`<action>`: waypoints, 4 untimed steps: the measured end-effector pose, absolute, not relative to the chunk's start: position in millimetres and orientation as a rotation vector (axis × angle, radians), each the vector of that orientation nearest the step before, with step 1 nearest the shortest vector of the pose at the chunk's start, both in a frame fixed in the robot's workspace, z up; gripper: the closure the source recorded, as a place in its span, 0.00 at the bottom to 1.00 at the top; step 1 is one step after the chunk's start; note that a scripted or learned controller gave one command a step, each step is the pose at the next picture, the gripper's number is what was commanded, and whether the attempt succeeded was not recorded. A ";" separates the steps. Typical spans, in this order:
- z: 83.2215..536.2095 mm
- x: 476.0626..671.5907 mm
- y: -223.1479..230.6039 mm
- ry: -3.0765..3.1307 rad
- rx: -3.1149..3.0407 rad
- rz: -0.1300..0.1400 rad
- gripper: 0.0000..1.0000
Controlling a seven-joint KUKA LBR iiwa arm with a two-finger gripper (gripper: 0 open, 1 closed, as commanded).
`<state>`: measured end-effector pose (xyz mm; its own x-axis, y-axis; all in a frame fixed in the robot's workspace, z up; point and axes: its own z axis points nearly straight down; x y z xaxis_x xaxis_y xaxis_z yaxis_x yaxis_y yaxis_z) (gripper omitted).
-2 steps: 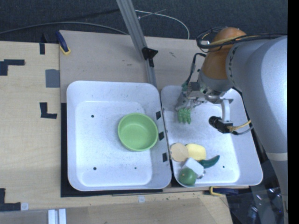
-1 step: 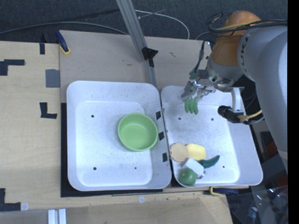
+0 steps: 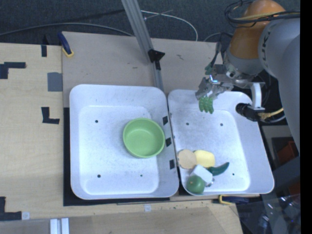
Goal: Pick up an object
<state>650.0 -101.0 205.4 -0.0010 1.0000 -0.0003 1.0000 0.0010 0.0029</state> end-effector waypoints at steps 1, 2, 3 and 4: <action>251.6 651.1 -100.6 2.221 2.217 0.004 1.00; 236.6 653.7 -46.0 2.230 2.217 -0.001 1.00; 228.3 656.5 17.2 2.232 2.216 -0.001 1.00; 217.6 661.7 75.5 2.231 2.215 -0.001 1.00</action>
